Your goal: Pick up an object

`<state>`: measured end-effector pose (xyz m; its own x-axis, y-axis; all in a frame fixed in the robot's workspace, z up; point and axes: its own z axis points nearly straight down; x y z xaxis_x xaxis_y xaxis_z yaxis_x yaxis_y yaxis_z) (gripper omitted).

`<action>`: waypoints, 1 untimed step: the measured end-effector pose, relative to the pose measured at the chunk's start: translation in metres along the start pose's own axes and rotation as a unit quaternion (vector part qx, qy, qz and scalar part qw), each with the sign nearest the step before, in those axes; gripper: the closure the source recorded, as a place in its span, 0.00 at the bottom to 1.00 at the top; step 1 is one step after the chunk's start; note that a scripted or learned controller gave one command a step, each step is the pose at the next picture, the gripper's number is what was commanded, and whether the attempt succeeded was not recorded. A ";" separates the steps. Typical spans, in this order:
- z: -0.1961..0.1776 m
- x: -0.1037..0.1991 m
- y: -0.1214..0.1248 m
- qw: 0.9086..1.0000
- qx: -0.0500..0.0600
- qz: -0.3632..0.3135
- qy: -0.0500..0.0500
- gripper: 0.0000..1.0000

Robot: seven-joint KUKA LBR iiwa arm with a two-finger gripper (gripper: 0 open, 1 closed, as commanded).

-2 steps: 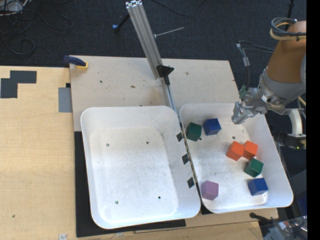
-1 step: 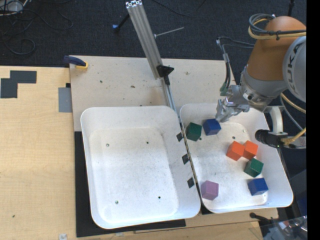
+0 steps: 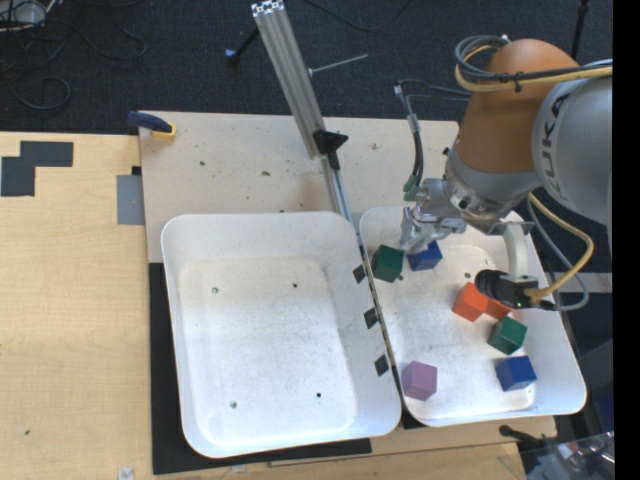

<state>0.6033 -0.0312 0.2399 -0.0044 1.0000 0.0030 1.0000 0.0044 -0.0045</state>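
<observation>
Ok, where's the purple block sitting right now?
The purple block lies in the right bin, near its front-left corner beside the divider between the bins, to the left of the blue block by the front rim.

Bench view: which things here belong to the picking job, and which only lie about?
For the job:
claw
green block
blue block
orange block
purple block
right bin

Lying about:
left bin
aluminium bar
blue clamp
</observation>
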 end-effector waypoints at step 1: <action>0.002 0.042 0.001 1.000 0.000 0.000 0.000 1.00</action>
<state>0.6040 0.0110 0.2376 -0.0042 1.0000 0.0021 1.0000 0.0042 -0.0051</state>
